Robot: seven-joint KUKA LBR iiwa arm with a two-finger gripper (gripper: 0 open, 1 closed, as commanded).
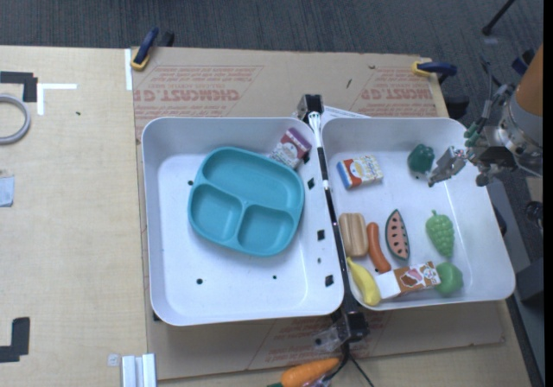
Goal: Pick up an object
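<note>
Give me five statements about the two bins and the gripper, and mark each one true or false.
1. The teal divided plate lies in the left bin. True.
2. The watermelon slice lies in the left bin. False: it lies in the right bin, beside the sausage.
3. The gripper is over the right bin, near the dark green item. True.
4. The banana rests on the teal divided plate. False: it lies near the front of the right bin.
5. The green grapes are clamped between the gripper's fingers. False: they lie on the bin floor, apart from the gripper.
</note>
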